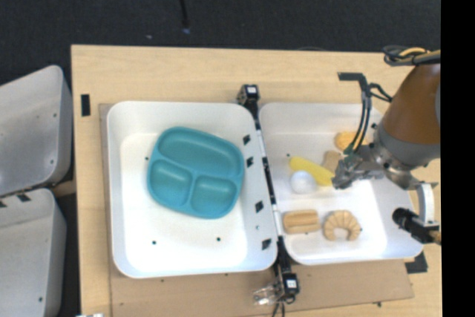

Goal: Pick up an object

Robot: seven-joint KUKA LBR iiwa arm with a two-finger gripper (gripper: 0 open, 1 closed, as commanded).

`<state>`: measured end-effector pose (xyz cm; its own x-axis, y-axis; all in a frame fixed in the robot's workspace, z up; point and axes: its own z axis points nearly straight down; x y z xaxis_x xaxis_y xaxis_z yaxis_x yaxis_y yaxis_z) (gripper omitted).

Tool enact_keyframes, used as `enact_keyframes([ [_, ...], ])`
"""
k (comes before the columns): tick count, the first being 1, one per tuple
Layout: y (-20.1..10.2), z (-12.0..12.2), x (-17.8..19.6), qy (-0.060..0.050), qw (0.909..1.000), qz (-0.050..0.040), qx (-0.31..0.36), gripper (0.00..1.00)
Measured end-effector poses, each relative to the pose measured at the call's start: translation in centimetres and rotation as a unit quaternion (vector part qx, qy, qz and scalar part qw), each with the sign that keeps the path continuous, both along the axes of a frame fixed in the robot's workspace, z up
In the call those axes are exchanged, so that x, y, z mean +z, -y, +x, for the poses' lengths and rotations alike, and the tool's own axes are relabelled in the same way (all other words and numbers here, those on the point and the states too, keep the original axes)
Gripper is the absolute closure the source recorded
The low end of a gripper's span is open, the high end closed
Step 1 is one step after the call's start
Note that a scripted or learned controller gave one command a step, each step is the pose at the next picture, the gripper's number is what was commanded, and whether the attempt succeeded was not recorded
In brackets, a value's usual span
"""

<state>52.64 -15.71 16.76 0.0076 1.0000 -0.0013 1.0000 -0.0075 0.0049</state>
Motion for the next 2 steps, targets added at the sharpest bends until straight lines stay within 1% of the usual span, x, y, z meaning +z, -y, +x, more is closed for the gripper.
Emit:
enact_keyframes([
  [2, 0.5, -1.3, 9.6, 0.001, 1.0000, -0.0006, 0.003, 1.00],
])
